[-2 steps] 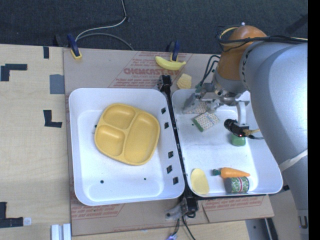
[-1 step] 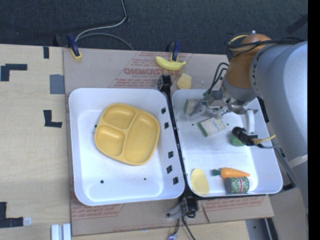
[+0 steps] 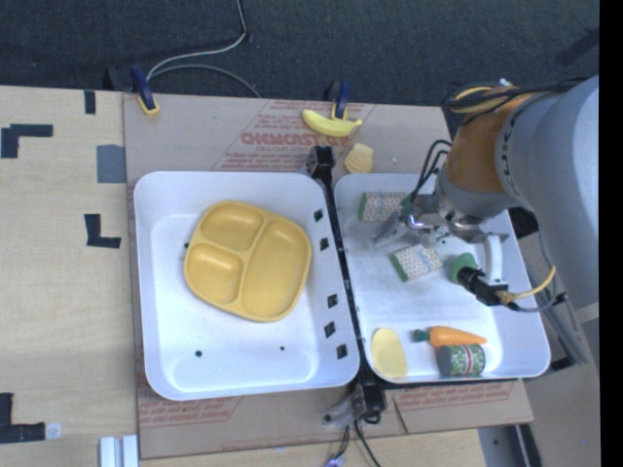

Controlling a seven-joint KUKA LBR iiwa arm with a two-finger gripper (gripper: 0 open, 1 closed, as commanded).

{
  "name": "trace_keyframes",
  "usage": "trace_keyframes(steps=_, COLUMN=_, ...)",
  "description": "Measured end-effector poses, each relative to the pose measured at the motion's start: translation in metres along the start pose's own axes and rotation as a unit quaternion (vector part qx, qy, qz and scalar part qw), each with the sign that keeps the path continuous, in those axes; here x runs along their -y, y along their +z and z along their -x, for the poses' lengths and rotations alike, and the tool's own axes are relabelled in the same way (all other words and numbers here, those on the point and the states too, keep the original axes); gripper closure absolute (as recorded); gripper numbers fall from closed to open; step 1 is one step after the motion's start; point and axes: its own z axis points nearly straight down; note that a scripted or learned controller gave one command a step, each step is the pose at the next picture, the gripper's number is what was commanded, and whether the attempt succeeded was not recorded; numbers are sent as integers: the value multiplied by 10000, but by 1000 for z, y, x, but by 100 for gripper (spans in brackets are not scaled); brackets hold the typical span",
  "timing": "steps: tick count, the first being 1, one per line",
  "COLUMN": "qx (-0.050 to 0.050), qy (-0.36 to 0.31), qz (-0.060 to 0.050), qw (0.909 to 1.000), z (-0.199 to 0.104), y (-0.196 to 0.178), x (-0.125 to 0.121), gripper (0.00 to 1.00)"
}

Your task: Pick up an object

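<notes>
— Nearest the front of the right bin [image 3: 526,363]?
— Green can [image 3: 460,360], carrot [image 3: 455,337], pale yellow piece [image 3: 389,352].
— And the gripper [image 3: 401,228]?
— Released, fingers spread, grasping nothing, above a patterned packet [image 3: 417,261]. Yellow plate [image 3: 247,260] fills the left bin [image 3: 156,290].

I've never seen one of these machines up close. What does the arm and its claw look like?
The arm is thick, rounded and light grey, with an orange band above the wrist. A yellow cable loops over the top and another runs along its lower side. The gripper is small, dark and metallic, ending in two thin fingers.
</notes>
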Motion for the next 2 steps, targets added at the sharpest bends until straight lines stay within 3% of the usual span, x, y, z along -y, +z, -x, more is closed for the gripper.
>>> trace_keyframes(steps=1, qx=-32, qy=3, qz=-106, qw=9999, z=-27, y=9, x=-54, gripper=0)
trace_keyframes(steps=2, qx=-27, qy=14, qz=-102, qw=9999, z=-13, y=7, x=-16, gripper=0)
